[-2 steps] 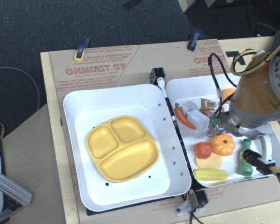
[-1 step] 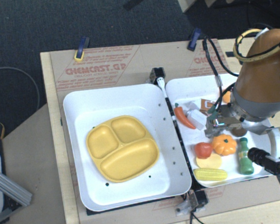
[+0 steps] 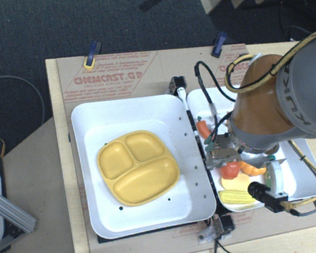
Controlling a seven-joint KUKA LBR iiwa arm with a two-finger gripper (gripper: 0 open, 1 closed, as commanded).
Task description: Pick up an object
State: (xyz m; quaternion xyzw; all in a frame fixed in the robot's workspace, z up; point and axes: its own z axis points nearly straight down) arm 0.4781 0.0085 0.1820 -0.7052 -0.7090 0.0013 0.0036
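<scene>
The arm reaches down into the right bin [image 3: 302, 181], its orange and grey wrist covering most of it. The gripper [image 3: 221, 151] sits low at the bin's left side, just above a red tomato-like toy [image 3: 229, 170]. Next to the tomato lies an orange piece [image 3: 252, 169], and below them a yellow corn cob [image 3: 236, 197] rests on a pale yellow piece [image 3: 236, 184]. A small orange-red object [image 3: 203, 128] lies higher up by the bin's left wall. A green item [image 3: 269, 178] peeks out by a black part.
The left bin [image 3: 86, 136] holds a yellow divided plate [image 3: 138, 167] with three compartments. Cables loop above the right bin. Brown cardboard [image 3: 113, 71] lies under both bins, held by clips at the back edge.
</scene>
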